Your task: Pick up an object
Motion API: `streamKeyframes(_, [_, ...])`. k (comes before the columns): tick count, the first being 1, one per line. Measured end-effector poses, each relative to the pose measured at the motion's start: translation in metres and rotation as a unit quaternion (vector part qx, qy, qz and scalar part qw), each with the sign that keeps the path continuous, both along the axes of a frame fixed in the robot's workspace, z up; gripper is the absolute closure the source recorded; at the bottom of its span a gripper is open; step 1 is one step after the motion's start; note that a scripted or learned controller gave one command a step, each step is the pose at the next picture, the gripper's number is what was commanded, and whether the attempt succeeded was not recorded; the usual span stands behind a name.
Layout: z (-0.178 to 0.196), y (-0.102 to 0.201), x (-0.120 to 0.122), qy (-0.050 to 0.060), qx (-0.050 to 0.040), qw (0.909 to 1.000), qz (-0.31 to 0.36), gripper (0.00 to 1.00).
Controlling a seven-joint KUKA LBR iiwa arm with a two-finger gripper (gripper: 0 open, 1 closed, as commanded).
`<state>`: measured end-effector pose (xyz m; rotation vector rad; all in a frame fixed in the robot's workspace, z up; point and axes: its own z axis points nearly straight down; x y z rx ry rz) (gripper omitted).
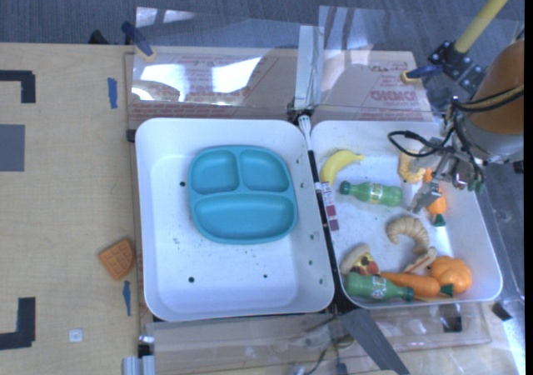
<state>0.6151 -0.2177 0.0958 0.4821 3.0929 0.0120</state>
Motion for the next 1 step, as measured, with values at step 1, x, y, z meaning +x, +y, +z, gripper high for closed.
streamKeyframes(1, [0.002, -0.0019, -0.0098, -0.007, -0.0035, 0.9998, -0.016, 0.0])
